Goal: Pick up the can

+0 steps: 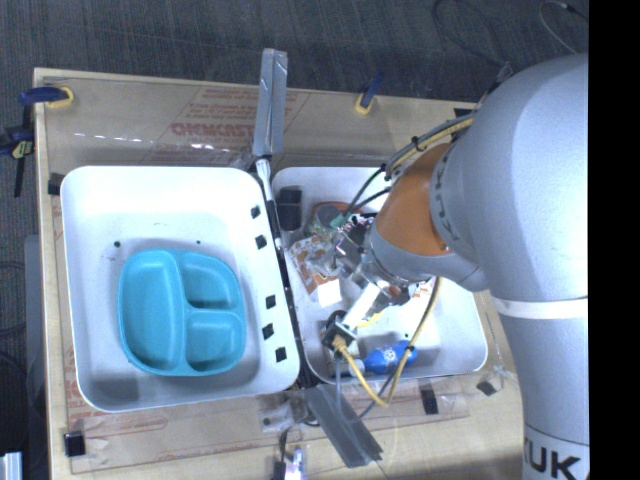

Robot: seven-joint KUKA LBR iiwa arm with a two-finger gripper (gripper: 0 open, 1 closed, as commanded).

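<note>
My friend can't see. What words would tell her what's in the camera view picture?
A big grey robot arm reaches from the right down into the right white bin, over a jumble of small things. The left white bin holds a blue tray with three sections. Both bins sit side by side on a bench.

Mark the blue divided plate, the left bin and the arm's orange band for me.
blue divided plate [182, 313]: camera view, centre ridge between compartments.
left bin [160, 193]: camera view, bare white far wall.
orange band [408, 218]: camera view, middle of the band above the wrist.
</note>
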